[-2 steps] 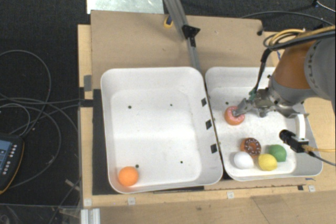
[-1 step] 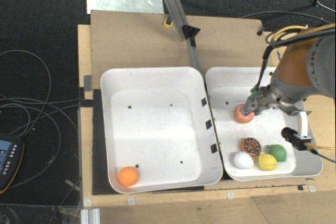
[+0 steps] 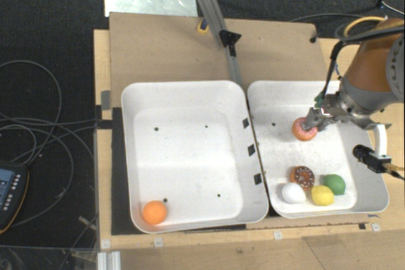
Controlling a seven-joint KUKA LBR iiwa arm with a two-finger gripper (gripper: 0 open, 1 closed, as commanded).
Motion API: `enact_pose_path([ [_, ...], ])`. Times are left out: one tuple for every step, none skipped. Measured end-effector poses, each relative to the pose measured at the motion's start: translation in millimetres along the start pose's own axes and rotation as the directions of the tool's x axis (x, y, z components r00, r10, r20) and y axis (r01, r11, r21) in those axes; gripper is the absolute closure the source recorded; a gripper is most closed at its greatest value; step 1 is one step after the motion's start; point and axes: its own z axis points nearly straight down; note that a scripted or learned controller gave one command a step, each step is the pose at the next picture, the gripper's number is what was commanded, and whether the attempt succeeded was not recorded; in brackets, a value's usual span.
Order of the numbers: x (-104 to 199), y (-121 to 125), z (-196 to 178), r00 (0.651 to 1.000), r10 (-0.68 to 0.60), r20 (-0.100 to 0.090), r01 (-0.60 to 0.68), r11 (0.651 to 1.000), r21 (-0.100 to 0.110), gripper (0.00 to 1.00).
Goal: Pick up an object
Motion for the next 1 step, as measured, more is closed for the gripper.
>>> enact_pose_path([
  [-0.7, 2.3, -54.4, 1.000, -0.005, 0.000, 0.005, 1.000, -0.002, 1.00],
])
